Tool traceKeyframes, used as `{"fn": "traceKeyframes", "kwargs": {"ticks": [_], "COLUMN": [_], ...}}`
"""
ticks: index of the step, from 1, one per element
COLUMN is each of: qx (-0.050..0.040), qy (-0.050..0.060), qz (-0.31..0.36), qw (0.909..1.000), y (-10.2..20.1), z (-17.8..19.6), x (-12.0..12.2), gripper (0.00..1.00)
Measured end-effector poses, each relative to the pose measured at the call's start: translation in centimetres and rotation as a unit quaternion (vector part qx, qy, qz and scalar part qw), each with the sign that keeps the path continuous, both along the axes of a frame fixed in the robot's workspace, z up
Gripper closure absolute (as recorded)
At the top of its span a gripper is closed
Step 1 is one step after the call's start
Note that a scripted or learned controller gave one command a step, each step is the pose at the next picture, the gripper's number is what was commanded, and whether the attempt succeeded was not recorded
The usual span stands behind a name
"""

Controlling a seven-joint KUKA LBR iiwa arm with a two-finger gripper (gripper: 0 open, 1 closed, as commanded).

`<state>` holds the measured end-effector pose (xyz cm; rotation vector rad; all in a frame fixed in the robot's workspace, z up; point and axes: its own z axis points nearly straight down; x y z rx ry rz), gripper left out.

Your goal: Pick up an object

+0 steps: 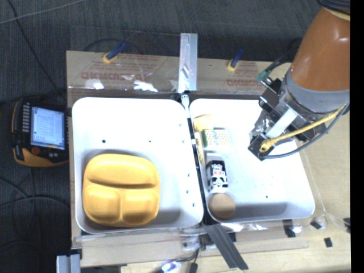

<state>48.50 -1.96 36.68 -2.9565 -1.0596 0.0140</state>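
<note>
The right bin (284, 206) holds several small things in a row along its left wall. From back to front they are a tan wooden piece (201, 121), a pale dotted box (217, 137), a small black-and-white cow-patterned item (216, 174) and a brown ball (222, 205). A large yellow loaf-shaped thing (120, 187) fills the front of the left bin (131, 118). My gripper (267, 128) hangs over the right bin's back right part, well to the right of the small things, and I see nothing held in it.
A handheld pendant with a lit screen (41, 131) lies on the floor left of the bins. A metal divider post (188, 61) stands behind the seam between the bins. The arm's orange and grey body (324, 56) overhangs the right bin's far corner.
</note>
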Motion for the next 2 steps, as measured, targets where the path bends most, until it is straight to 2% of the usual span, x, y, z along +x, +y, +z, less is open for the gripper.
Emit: {"fn": "traceKeyframes", "kwargs": {"ticks": [1,2], "qx": [-0.0006,-0.0005], "qy": [-0.002,0.0], "qz": [0.09,-0.076], "qw": [0.996,0.9971], "y": [2.4,2.8], "z": [4.5,-9.4], "x": [0.1,-0.1], "gripper": [1.0,1.0]}}
